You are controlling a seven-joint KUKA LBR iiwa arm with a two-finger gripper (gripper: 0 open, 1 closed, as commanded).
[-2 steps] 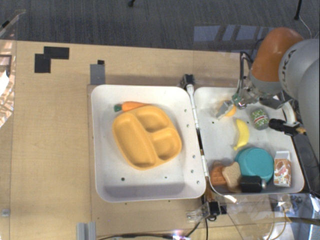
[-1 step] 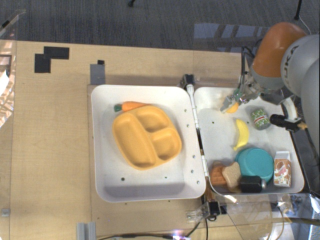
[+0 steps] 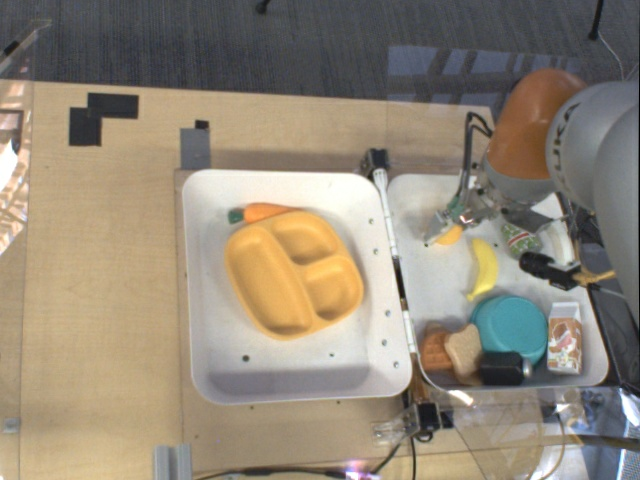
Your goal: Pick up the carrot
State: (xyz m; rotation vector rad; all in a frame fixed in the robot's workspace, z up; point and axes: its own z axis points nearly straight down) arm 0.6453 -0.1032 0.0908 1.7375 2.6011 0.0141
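Camera view, from above at a slant: two white bins are seen side by side on the table (image 3: 100,298). In the left bin (image 3: 215,368) a yellow divided tray (image 3: 292,273) is lying, and the carrot (image 3: 262,211) is found at the tray's far edge, touching or just beside its rim, orange body pointing right with a green stub at its left end. The arm (image 3: 560,128) is reaching in from the right, and the gripper (image 3: 452,218) is lowered over the far part of the right bin (image 3: 430,298), well apart from the carrot. Whether the jaws are spread or pressed together cannot be told; a small yellow-orange piece (image 3: 449,235) is seen right at the tip, but it cannot be made out whether it is pinched or merely lying beneath. In the right bin are also noted a banana (image 3: 484,268), a teal bowl (image 3: 510,330), slices of bread (image 3: 455,351) and a small carton (image 3: 565,338). The step in hand is judged to be the approach, not yet carried to the target: nothing of the carrot is grasped. The next move would call for a lift clear of the divider between the bins, a traverse left, and a descent with the jaws set across the carrot's narrow width, kept off the tray rim.
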